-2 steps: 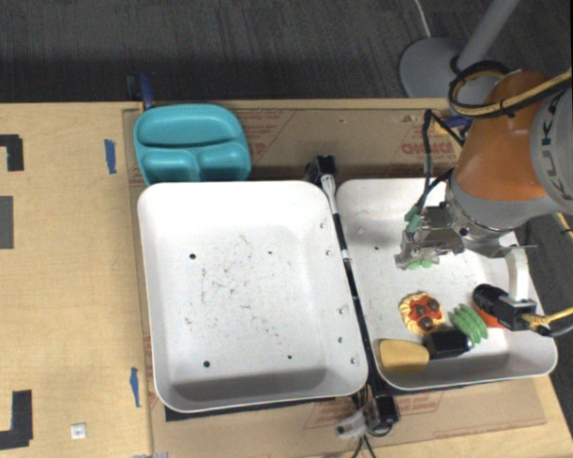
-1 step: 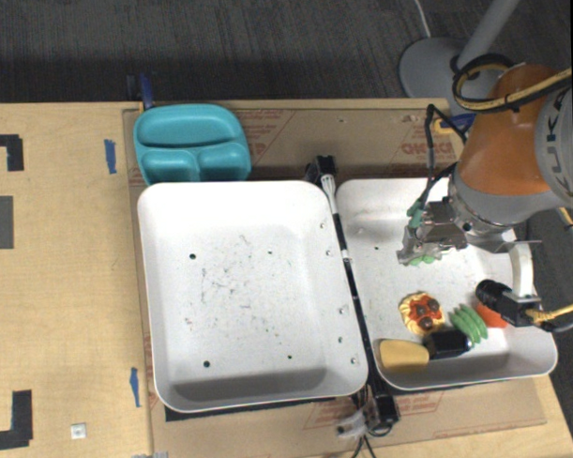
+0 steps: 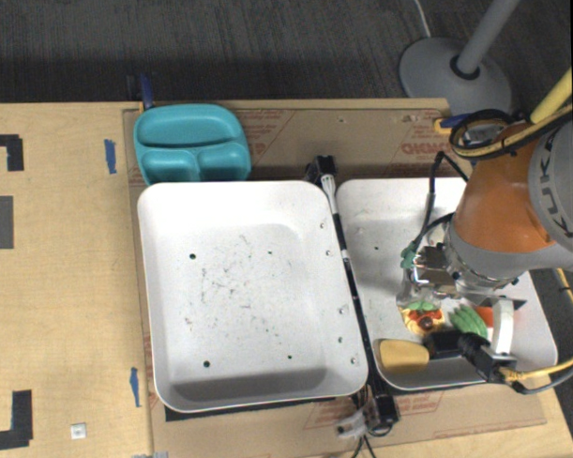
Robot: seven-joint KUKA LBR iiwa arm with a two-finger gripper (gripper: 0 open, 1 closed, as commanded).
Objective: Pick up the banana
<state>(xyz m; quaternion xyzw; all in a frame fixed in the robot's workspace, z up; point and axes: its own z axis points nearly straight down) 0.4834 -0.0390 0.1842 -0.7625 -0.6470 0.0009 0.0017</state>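
Banana [image 3: 403, 354] is sitting in the right bin [image 3: 380, 220], down by that bin's near wall, toward its near-left corner. What's showing is a stubby yellowish chunk, so I'm guessing it's a toy banana or just one end of it peeking out; the view isn't great there.

The arm [image 3: 507, 216] is reaching over the right bin from its far-right side, and the gripper [image 3: 438, 314] is hanging low inside the bin, just to the right of the banana. With all the black hardware and cables bunched up around it, I honestly cannot tell whether the fingers are apart or together. Nothing is showing between them, so I'm not calling it a grasp.

A few small bits of clutter [image 3: 449, 316], some red, orange and green, are lying under the wrist, just right of the banana. That's probably why the gripper is crowding that spot: everything in the right bin is piled toward the near wall.

The left bin [image 3: 175, 274] is sitting just beside the right bin, and a teal tray [image 3: 191, 142] is sitting on the bench [image 3: 63, 278] beyond the left bin.

My read: the pick isn't done yet, and the gripper is needing a nudge toward the banana.
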